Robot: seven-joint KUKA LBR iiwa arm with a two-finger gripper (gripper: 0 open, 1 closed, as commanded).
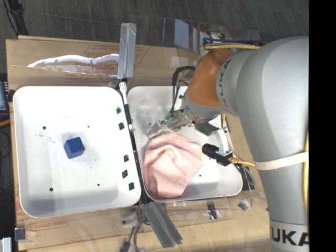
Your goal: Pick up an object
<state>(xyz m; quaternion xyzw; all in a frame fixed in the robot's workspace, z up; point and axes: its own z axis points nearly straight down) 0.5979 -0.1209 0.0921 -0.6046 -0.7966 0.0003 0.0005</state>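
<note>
A crumpled pink cloth [169, 164] lies in the right bin [143, 105], filling its near half. A small blue cube [74, 147] sits in the left bin [31, 193], left of its middle. My gripper [173, 121] hangs low over the right bin, just beyond the far edge of the pink cloth. The wrist and the orange band above it cover most of the gripper.
The grey arm takes up the right side of the view and overhangs the right bin's right half. A black fitting [215, 153] sticks out over the cloth's right edge. A metal divider [126, 51] runs between the bins. Cardboard [63, 56] lies behind them.
</note>
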